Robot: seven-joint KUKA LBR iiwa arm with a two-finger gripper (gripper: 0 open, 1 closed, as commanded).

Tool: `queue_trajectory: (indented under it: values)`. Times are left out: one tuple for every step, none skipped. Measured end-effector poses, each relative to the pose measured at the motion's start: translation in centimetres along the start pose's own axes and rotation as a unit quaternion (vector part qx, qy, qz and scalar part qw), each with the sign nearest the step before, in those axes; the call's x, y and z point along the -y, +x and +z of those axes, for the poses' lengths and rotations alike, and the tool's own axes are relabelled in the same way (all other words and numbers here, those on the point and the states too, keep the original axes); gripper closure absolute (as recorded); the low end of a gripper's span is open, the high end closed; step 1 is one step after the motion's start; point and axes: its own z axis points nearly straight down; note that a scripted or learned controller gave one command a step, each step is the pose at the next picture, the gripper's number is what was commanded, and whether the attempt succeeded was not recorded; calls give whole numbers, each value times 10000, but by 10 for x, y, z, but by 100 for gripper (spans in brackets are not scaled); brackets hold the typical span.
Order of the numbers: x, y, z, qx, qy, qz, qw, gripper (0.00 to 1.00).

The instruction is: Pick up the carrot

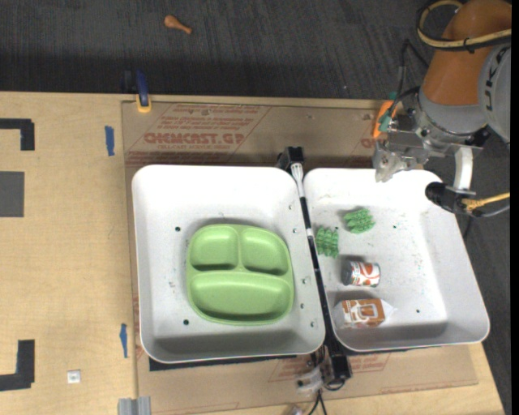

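Cardboard covers the bench (65, 267) under two glossy white bins; dark carpet (268, 40) runs behind, and there lies the carrot (177, 24), small and orange, well apart from everything. Over the right bin's (438, 267) far rim hangs the gripper (389, 168), too blurred to judge. Left bin (154, 243) holds a green divided tray (240, 271).

Two white bins (405, 235) sit on a tan bench (65, 267). The left holds a light green tray (240, 271). The right holds two green leafy items (357, 220), a red-and-white can (361, 274) and an orange-and-white packet (362, 312). An orange carrot (177, 24) lies on dark floor, upper left.
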Motion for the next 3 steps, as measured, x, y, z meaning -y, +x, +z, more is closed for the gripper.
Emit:
queue_trajectory:
  values:
    - [-17,-87,23,10,-14,597,9982,100]
    - [-26,-102,-17,12,-21,-306,9995,100]
    - [-27,-101,-27,19,-37,-311,9995,100]
